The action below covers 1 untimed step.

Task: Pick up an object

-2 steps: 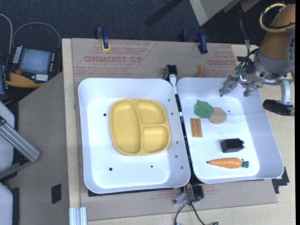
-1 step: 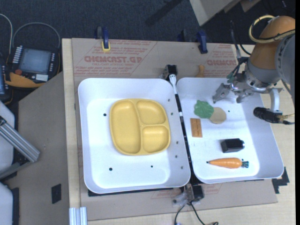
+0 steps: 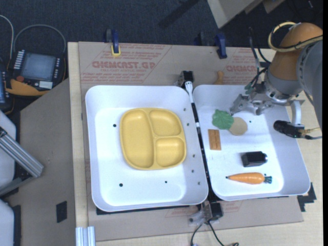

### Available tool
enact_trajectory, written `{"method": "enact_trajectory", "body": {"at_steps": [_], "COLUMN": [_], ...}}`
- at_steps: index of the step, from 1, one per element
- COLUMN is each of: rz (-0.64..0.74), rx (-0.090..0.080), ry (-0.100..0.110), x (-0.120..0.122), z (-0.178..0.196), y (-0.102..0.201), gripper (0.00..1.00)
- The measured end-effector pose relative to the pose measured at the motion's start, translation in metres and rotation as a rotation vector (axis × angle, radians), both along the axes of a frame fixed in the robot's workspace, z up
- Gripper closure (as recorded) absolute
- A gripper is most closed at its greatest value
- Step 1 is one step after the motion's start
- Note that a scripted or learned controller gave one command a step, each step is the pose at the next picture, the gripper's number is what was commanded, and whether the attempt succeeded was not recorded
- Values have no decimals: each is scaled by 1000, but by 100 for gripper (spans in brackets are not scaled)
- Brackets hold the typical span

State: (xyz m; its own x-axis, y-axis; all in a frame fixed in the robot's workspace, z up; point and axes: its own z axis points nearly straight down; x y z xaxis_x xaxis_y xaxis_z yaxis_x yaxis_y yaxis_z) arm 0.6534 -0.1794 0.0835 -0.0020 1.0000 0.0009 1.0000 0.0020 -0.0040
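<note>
A grey KUKA arm with an orange band reaches in over the right bin (image 3: 287, 186), its gripper (image 3: 245, 104) hanging low above the bin's far half with its two fingers spread apart and nothing between them. Just off the fingertips, toward the bin's left wall, lies a crinkled green leafy piece (image 3: 222, 119), touching a round beige piece (image 3: 238, 126) beside it. A flat brown rectangle (image 3: 214, 140) lies lengthwise close to the left wall, near the bin's middle. Nearer the front edge sit a small black block (image 3: 254, 159) and, in front of it, an orange toy carrot (image 3: 247, 178) with a green-blue tip, lying parallel to the front wall. The left bin (image 3: 102, 152) carries a yellow divided plate (image 3: 152, 138) with three compartments, set roughly at its centre. Both bins rest on a brown bench board (image 3: 77, 137) printed with red lettering.
</note>
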Motion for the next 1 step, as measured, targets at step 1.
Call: {"method": "enact_trajectory", "body": {"at_steps": [1], "rz": [1], "rx": [-2], "ry": [-5], "x": [2], "z": [13], "y": [0], "gripper": [100]}}
